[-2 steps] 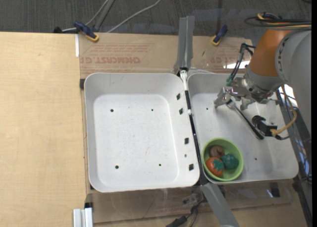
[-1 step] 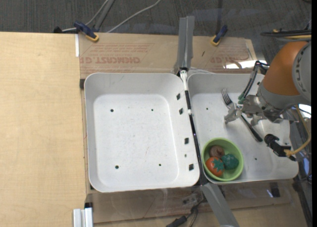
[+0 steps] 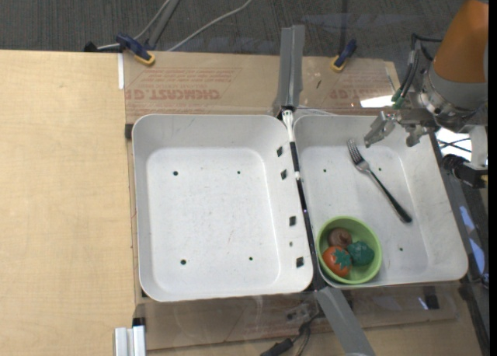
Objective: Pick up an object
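Observation:
A metal fork (image 3: 380, 184) with a black handle lies slantwise in the right bin (image 3: 435, 191), its tines toward the far left. At that bin's front left corner sits a green bowl (image 3: 350, 250) with a brown piece (image 3: 339, 236), a red-orange piece (image 3: 336, 260) and a teal piece (image 3: 361, 253) inside. My gripper (image 3: 394, 132) hangs over the far edge of the right bin, just beyond and to the right of the fork's tines. Its fingers are spread open with nothing between them.
The left bin (image 3: 155, 191) sits beside the right one, with a grey divider bar (image 3: 292, 75) rising behind their shared edge. Cardboard (image 3: 194, 86) held by clamps lies behind the bins. A wooden board (image 3: 58, 191) covers the left side.

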`<state>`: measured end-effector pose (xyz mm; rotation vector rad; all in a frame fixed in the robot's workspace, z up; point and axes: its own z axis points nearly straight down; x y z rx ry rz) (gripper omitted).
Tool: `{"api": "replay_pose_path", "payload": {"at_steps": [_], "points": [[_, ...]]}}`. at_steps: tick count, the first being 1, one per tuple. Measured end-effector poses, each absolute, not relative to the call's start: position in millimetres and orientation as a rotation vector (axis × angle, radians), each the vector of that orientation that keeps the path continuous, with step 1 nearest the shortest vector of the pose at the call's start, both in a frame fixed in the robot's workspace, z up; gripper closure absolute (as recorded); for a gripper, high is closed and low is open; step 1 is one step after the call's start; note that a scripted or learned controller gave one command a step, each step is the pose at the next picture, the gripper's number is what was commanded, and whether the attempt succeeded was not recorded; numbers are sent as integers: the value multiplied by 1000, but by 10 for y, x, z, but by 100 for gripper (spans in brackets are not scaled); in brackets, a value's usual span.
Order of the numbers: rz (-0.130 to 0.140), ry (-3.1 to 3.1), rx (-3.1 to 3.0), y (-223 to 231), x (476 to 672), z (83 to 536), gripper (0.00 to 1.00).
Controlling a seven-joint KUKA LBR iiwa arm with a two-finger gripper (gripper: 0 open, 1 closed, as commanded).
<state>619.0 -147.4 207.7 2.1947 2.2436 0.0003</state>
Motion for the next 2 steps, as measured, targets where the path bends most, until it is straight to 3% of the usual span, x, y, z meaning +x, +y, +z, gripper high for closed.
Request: {"api": "replay_pose_path", "payload": {"at_steps": [1,2], "points": [[-2,2171,2270,-1302,6345,920,0],[-2,2193,2248,-1871,5659,1615,0]]}}
